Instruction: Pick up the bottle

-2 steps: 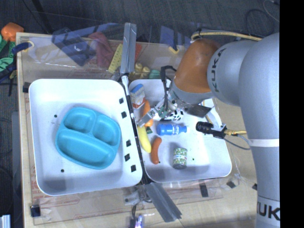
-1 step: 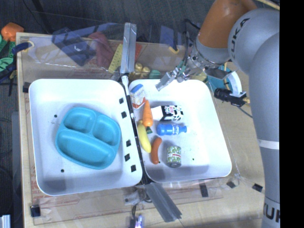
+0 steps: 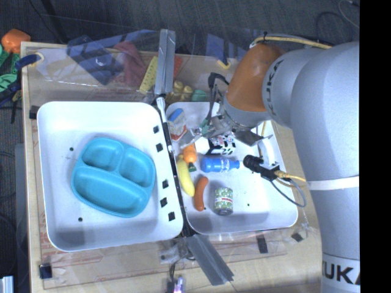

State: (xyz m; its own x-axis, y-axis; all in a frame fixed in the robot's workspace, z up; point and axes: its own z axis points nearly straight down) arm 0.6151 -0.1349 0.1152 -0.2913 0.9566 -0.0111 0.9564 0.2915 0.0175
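The blue bottle [image 3: 219, 163] with a white label lies on its side in the middle of the right bin [image 3: 278, 209], its cap pointing right. My gripper [image 3: 213, 131] hangs over the back of that bin, just above and behind the bottle, close to a black-and-white cow toy [image 3: 223, 143]. The big grey arm and its orange band cover the bin's back right corner. Nothing is visibly held by the gripper.
Around the bottle lie a yellow banana [image 3: 185, 177], an orange carrot [image 3: 190, 154], a red-orange sausage [image 3: 200, 193] and a small can [image 3: 223, 201]. A clear cup [image 3: 176, 121] stands at the bin's back left. The left bin [image 3: 55, 224] holds a blue divided plate [image 3: 114, 176].
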